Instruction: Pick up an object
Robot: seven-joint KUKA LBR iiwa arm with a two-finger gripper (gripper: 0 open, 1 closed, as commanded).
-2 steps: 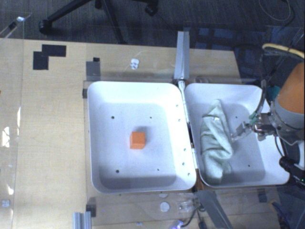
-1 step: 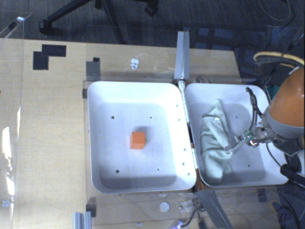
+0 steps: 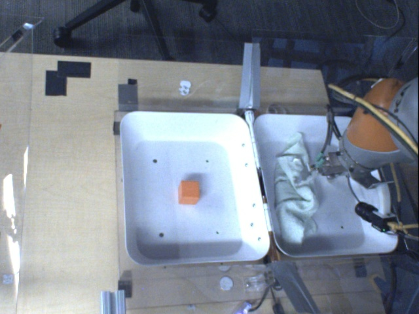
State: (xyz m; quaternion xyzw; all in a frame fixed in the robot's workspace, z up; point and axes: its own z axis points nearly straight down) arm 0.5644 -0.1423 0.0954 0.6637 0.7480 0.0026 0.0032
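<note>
Camera view: the gripper (image 3: 319, 168) hangs low in the right bin (image 3: 340, 241), at the crumpled grey cloth (image 3: 293, 188) — grasp state cannot be told. An orange cube (image 3: 189, 192) sits mid-floor in the left bin (image 3: 141, 175), well apart.

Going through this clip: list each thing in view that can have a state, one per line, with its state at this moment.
orange block: lying flat near the middle of the left bin, untouched.
white cloth: crumpled in a heap along the left side of the right bin.
gripper: low in the right bin, at the cloth's right edge; whether it grips the cloth cannot be told.
</note>
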